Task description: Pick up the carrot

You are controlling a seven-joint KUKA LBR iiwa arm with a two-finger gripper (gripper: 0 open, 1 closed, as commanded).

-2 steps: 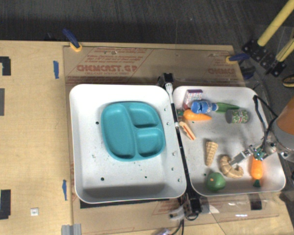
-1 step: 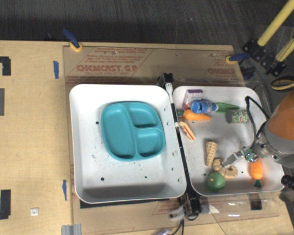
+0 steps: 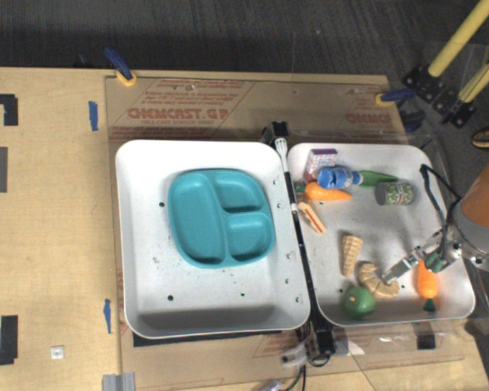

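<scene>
Carrot [image 3: 327, 192] lies in right bin [image 3: 407, 157], upper-left part, beside blue bottle [image 3: 337, 177]. Gripper [image 3: 409, 264] near bin's lower right; open/closed: can't tell, poss. Risk: crowded neighbours, may grab wrong item.

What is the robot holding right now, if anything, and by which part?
It cannot be told. The end effector sits in the right bin, right beside an orange carrot, but the view is too small to show a hold.
</scene>
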